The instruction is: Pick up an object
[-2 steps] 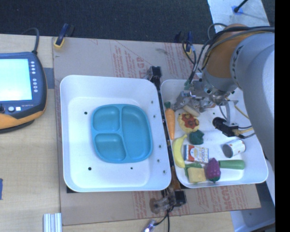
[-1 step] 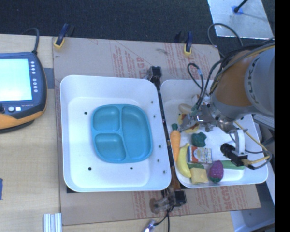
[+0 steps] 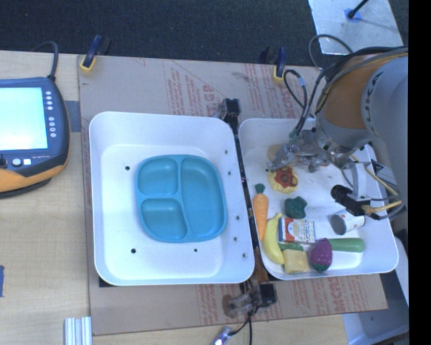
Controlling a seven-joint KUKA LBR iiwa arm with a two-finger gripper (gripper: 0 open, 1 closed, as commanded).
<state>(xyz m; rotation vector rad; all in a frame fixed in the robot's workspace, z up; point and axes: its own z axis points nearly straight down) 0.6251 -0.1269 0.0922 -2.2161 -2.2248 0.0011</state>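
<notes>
Gripper [image 3: 291, 157] sits low over the far left part of the right bin [image 3: 388, 264], just above a small yellow and red toy [image 3: 284, 180]; whether it is open or closed, and whether anything is in it, I cannot tell, because the wrist hardware hides that part.

That yellow and red toy looks like the likeliest thing to pick. It lies in the far left part of the right bin, with a dark green lump [image 3: 296, 207] just near of it and a carrot [image 3: 260, 211] to its left along the bin wall. Judging by its look, it is light moulded plastic, stiff and somewhat slick, and not at all fragile. It is low and rounded, so a grasp across its narrow width from straight above seems best, well down on its sides so that it does not squirt out.

Other toys crowd the near side of the same bin: a banana [image 3: 271, 240], a small carton [image 3: 298, 230], a yellow block [image 3: 295, 261], a purple fruit [image 3: 320, 254] and a green cylinder [image 3: 347, 245].

The arm [image 3: 359, 92] comes in from the right and far side, its orange band above the wrist, bending down steeply into the bin with cables looping around it.

The left bin [image 3: 108, 192] holds a blue divided plate [image 3: 180, 198].
</notes>
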